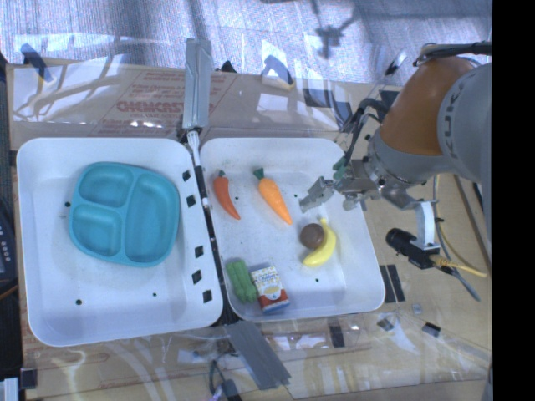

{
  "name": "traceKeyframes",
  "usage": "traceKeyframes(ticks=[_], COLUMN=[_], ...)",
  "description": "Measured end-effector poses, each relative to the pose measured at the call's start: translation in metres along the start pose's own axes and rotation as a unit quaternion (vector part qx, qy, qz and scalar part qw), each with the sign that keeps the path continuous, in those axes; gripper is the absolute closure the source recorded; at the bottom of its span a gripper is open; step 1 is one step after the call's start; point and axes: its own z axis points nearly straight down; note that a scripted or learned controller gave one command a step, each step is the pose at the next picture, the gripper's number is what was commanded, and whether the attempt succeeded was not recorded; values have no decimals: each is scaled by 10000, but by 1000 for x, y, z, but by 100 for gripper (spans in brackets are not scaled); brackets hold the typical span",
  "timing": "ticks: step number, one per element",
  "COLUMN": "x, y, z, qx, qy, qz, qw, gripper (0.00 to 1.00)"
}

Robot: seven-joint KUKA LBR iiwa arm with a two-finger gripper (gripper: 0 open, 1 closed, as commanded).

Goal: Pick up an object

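Observation:
The right bin (351, 153) holds two carrots: a thin one (225, 197) at the left and a thicker one (274, 199) in the middle. A yellow banana (324, 249) lies toward the right wall with a brown round piece (313, 235) against it. A green vegetable (242, 281) and a small carton (269, 288) lie at the front. My gripper (320, 195) hangs over the bin's right part, above the banana and to the right of the thicker carrot. Its fingers are open and nothing sits between them.
The left bin (33, 224) carries a blue divided plate (125, 213). A raised divider (201, 215) separates the two bins. The arm's grey and orange wrist (418, 124) leans in over the right bin's right wall.

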Motion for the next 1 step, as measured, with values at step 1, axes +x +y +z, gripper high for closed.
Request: traceKeyframes(ticks=[1], x=[-4], y=[38], z=[120], qx=[-20], qy=[-10], qz=[-461], qw=[9989], gripper=[0])
